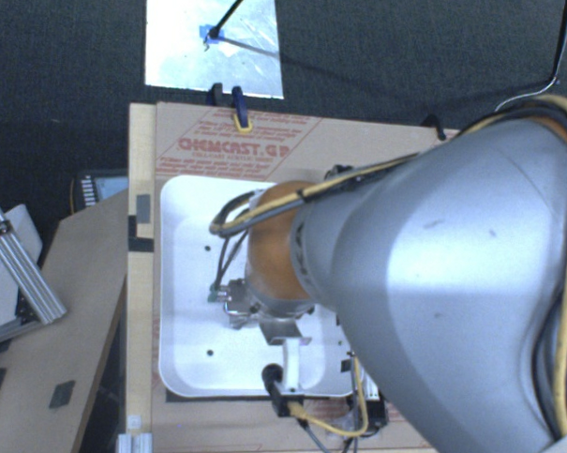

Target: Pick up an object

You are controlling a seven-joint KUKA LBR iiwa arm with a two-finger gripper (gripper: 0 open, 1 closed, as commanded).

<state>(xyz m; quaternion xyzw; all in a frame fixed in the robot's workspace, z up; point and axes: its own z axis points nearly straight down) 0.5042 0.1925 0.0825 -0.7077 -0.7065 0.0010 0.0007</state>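
My grey arm reaches in from the right and covers most of the bench, its orange band hanging over the left white bin. Below the band, the metal body of the gripper points down into the middle of that bin. The bare part of the bin floor shows two small dark dots and no loose object. Whatever lies under the wrist and arm is hidden.
The bin rests on a cardboard sheet with red lettering, held by a blue and yellow clamp at its far edge. A shiny foil sheet lies behind it. An aluminium bar stands at the left beyond the wooden bench edge.
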